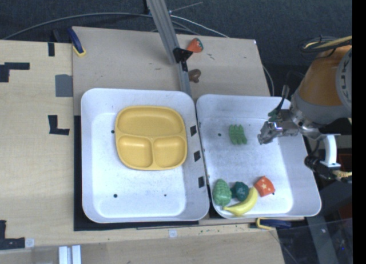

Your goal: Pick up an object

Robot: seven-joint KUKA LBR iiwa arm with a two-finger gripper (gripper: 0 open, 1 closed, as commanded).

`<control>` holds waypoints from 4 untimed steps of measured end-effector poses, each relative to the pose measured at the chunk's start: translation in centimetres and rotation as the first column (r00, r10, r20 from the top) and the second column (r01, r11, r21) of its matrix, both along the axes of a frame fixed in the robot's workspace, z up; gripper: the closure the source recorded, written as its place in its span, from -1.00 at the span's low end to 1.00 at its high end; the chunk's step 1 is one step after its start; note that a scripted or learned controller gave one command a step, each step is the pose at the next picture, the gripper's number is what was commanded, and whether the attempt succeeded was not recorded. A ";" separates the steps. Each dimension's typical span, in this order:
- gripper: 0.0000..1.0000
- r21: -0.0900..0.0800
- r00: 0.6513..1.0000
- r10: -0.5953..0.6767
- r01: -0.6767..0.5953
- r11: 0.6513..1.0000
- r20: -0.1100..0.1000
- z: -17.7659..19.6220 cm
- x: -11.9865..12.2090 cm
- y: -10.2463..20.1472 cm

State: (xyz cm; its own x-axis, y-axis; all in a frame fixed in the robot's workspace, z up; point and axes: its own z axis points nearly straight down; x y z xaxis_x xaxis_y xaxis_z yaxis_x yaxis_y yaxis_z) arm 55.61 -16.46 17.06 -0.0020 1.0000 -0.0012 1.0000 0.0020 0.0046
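The right bin (286, 160) holds a small green ridged object (237, 134) near its middle. At its front edge lie a green leafy toy (221, 191), a dark green round piece (239, 190), a yellow banana (245, 203) and a red-orange toy (264, 186). My gripper (267, 133) hangs over the right part of this bin, a short way right of the green ridged object and apart from it. Nothing shows between its fingers.
The left bin (97, 160) carries a yellow three-compartment plate (151, 137). A grey pole (163, 17) with a clamp rises behind the bins, next to a small orange object (195, 44). The arm's orange band (323, 83) stands at the right.
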 end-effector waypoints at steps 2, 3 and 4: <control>1.00 -0.001 1.000 0.000 0.000 1.000 0.001 11.7 0.3 -0.3; 1.00 0.002 1.000 0.004 -0.004 1.000 -0.006 10.9 0.0 5.3; 1.00 0.002 1.000 0.004 -0.004 1.000 -0.007 10.0 0.7 9.5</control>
State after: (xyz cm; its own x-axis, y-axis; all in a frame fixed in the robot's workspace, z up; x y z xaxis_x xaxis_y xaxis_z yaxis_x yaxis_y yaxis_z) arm 56.29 -6.95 27.08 -0.0056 1.0000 0.0008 1.0000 0.0056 -0.0022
